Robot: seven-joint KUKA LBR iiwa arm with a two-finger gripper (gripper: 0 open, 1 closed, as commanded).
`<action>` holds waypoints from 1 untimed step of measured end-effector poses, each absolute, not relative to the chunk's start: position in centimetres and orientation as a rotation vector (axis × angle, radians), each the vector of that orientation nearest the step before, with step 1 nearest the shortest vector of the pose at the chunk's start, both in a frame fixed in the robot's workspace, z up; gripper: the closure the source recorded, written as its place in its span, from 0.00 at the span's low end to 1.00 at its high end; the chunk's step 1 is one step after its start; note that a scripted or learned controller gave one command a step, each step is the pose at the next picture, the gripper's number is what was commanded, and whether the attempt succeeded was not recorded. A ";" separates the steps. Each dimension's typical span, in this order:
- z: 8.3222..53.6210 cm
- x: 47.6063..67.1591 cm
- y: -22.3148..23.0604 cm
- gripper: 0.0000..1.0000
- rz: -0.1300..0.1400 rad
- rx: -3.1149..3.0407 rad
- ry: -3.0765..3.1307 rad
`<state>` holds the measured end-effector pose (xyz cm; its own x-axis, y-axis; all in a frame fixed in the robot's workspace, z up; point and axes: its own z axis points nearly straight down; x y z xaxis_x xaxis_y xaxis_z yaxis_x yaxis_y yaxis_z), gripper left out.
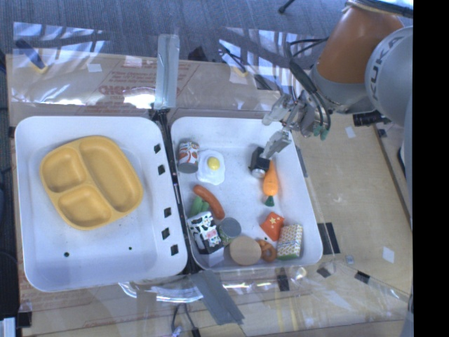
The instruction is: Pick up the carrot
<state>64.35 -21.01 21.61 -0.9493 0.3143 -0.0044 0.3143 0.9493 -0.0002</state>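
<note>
Camera view, inspector A: carrot (270, 180) lies in right bin (303, 188), long axis near-far, tip toward camera.
Inspector B: gripper (269, 152) just above its top; finger spread, cannot tell.

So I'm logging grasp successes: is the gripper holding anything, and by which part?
Nothing is visibly held. The gripper sits just above the carrot's orange end in the right bin, but the carrot lies flat, not between its fingers.
</note>
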 end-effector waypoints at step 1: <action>11.3 62.9 -20.7 0.00 0.002 0.474 3.114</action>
<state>62.87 -20.73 11.28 -0.9548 0.2973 0.0083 0.2973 0.9548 0.0000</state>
